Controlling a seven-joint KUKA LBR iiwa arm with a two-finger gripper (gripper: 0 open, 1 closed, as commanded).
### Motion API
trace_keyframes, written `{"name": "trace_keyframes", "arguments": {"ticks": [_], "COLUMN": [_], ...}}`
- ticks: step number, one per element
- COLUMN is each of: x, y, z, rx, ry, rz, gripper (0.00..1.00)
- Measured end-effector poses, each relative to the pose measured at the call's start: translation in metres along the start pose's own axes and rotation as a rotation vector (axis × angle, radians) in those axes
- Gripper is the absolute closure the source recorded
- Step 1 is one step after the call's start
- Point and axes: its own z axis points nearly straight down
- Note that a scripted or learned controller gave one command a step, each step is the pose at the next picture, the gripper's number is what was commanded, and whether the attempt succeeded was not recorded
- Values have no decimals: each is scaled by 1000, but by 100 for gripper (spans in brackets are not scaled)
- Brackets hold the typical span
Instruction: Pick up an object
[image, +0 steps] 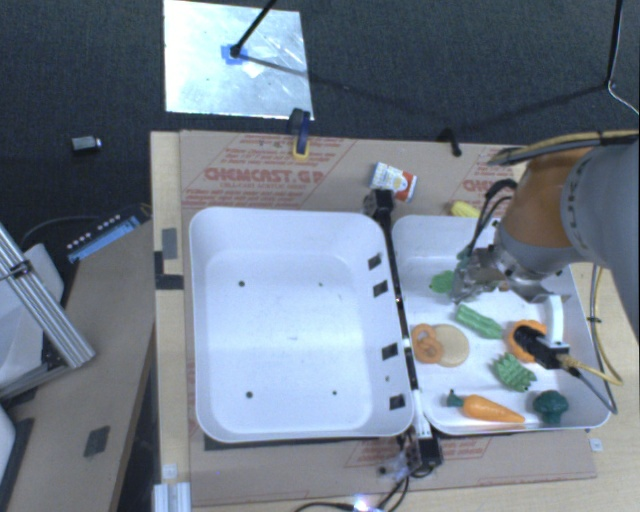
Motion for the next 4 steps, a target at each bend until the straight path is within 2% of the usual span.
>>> {"name": "trace_keyframes", "arguments": {"ticks": [1, 2, 3, 4], "x": [54, 143, 169, 203], "y": [78, 75, 32, -110], "z": [-97, -238, -452, -441], "rx": [-14, -15, -19, 3], "ry": [0, 3, 3, 4], "rz": [-7, -10, -4, -7], "gripper": [100, 100, 100, 100]}}
